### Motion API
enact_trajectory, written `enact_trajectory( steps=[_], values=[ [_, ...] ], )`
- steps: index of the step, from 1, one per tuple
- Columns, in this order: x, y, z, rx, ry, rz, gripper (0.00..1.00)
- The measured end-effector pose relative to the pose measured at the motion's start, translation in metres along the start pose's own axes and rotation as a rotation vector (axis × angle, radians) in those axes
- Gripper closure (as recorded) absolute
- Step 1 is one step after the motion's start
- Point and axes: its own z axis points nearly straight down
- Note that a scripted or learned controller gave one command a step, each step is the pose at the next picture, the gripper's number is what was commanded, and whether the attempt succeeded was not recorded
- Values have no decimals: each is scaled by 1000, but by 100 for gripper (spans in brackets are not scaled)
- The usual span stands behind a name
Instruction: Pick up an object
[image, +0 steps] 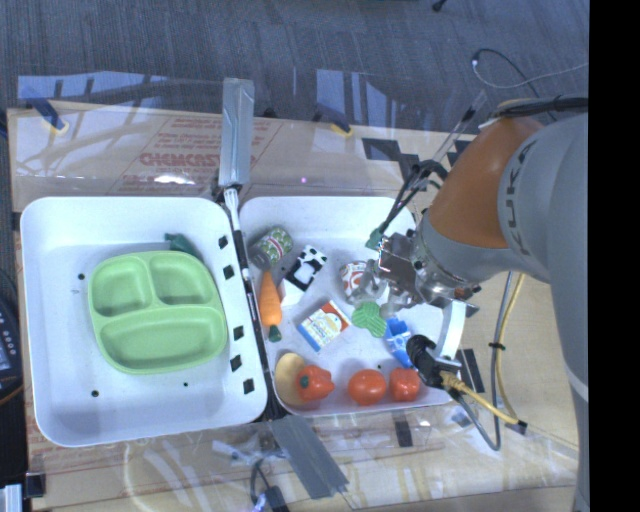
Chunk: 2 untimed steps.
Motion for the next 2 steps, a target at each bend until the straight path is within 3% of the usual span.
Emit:
enact_trajectory(
  steps=[1,2],
  values=[
    [109,23,-173,-8,3,-4,100],
    [124,-16,-57,10,-3,-11,100]
  ],
)
